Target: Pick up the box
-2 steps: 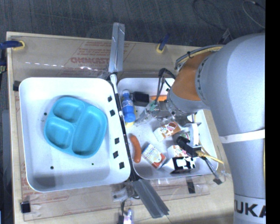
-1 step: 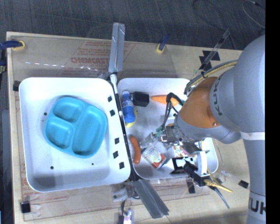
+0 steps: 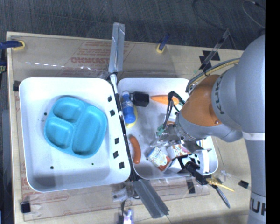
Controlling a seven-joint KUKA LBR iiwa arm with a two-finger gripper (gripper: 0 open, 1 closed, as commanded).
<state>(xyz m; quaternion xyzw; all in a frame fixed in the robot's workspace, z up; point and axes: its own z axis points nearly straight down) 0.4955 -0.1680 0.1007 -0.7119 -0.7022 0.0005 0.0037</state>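
Nearest the camera, the worktop [image 3: 46, 197] edge shows brown board under the two white bins. In the right bin [image 3: 151, 174], close to its near wall, sits the box [image 3: 158, 157], a small white carton with red print, tilted on a corner. The gripper [image 3: 170, 136] is down right above it, just up and to the right of the carton, touching or nearly so; the wrist hides the fingertips, so whether they are wide, narrow or closed on anything I cannot tell. A reddish sausage [image 3: 135, 149] lies just left of the box, along the bin's left wall. Farther back, a blue bottle [image 3: 128, 106] lies over something yellow, with a black block [image 3: 141, 98] beside it and a carrot [image 3: 160, 98] to its right. The arm [image 3: 233, 101], grey with its orange band, covers the bin's right side. Across in the left bin [image 3: 32, 92], a blue divided tray [image 3: 76, 126] rests near the middle.
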